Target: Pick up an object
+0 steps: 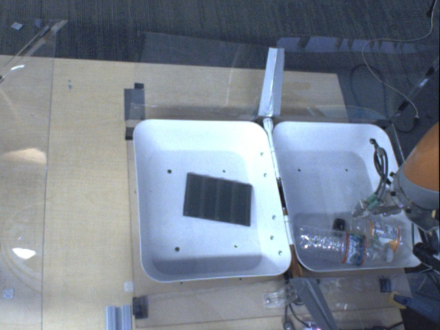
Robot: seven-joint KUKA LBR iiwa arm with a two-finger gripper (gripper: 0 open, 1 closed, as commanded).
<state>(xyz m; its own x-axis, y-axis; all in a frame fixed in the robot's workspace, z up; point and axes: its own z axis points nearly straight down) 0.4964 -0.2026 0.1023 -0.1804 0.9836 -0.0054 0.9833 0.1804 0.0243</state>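
A clear plastic bottle (pixel 347 243) with a colourful label lies on its side along the front wall of the right bin (pixel 313 150). My gripper (pixel 372 209) hangs low over the right end of that bin, just above and behind the bottle, under the arm's orange band (pixel 421 168). Nothing can be seen held in it. A small black piece (pixel 339 223) sits right behind the bottle. A dark ridged rectangular pad (pixel 218 199) lies flat in the middle of the left bin (pixel 155 150).
The two bins meet at a narrow ridge (pixel 276 184). A metal post (pixel 271 82) stands behind that joint. Cables (pixel 379 158) loop down beside the wrist at the right bin's far side. Bare wooden bench (pixel 69 184) stretches to the left.
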